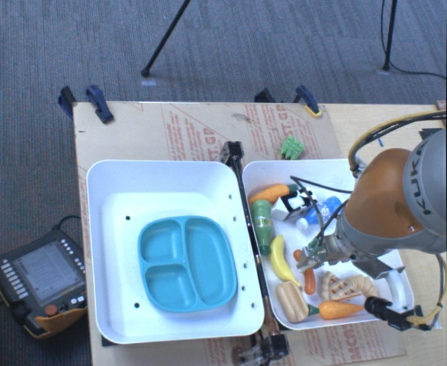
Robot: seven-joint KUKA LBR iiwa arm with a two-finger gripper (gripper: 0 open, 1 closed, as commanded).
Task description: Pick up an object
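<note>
Right bin (406, 277) crowded, gripper (312, 259) beside banana (280, 259)

The site was a robotics lab: grey carpet (246, 36), tripod legs (170, 29), clamped worktop (208, 128), control pendant (40, 280).

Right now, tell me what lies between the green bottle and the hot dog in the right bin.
In the camera view, the banana lies between the green bottle above and the hot dog below, along the right bin's left side.
</note>
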